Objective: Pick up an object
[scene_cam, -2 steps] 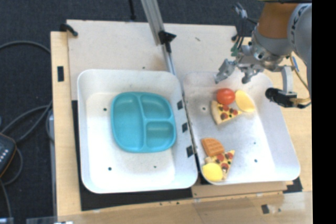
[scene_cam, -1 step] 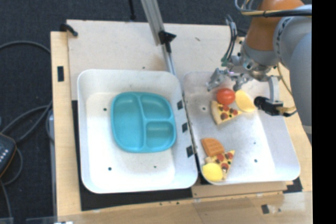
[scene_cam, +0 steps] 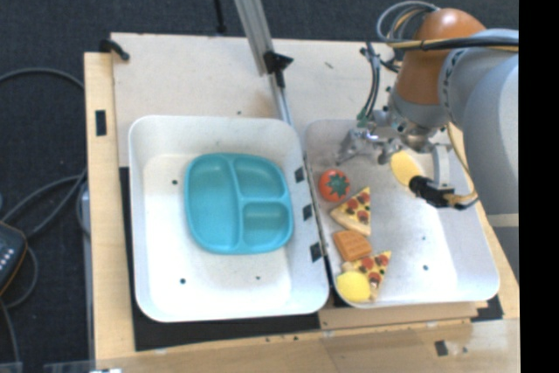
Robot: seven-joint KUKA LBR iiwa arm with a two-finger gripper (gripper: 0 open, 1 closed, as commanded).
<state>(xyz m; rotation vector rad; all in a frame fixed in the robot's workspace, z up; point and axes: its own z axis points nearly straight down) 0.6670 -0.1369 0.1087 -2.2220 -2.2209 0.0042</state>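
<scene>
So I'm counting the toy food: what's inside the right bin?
The right bin holds a tomato, two pizza slices, a cracker, a lemon and a banana. The arm hides the bin's far corner.

Left bin (scene_cam: 157,275): holds a teal divided plate (scene_cam: 238,203).
Post (scene_cam: 247,0): metal, slanting behind the bins.
Floor: dark, perhaps carpet.

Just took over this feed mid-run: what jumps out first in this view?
The turquoise divided plate lying in the middle of the left bin. Next, the toy food along the right bin's left side: a tomato, pizza slices, a lemon. The grey arm with its orange band hangs over that bin's far end, gripper low above it.
</scene>
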